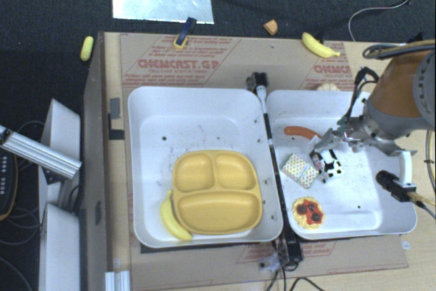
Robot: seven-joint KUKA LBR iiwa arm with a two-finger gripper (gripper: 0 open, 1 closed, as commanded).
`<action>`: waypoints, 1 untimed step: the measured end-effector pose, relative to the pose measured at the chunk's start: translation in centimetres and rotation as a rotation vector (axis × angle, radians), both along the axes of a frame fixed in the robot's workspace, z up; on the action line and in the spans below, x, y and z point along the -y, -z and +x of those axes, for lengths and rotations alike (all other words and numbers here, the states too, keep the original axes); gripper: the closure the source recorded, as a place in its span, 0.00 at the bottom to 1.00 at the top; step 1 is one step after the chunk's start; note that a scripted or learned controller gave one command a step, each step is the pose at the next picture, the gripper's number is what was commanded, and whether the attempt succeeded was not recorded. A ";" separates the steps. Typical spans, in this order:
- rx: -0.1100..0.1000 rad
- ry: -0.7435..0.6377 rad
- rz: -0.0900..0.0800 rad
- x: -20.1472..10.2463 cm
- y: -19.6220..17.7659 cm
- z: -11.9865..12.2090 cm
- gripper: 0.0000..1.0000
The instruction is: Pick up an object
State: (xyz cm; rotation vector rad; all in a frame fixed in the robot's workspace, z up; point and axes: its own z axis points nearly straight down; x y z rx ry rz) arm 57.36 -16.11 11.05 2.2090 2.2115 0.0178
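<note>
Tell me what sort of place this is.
Probably a robot test bench in a lab: two white bins side by side, toy food like a yellow divided plate, and the grey arm reaching in.

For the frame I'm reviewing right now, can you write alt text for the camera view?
The grey arm reaches in from the right, its gripper low in the right bin among a black-and-white toy, a patterned packet, an orange sausage and a toy pizza. The left bin holds a yellow divided plate and a banana.

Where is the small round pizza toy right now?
The small round pizza toy lies in the right white bin, near its front edge, just below the white dotted block.
</note>
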 end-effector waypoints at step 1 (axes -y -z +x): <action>-0.015 -0.002 0.003 -4.6 2.5 -1.6 0.00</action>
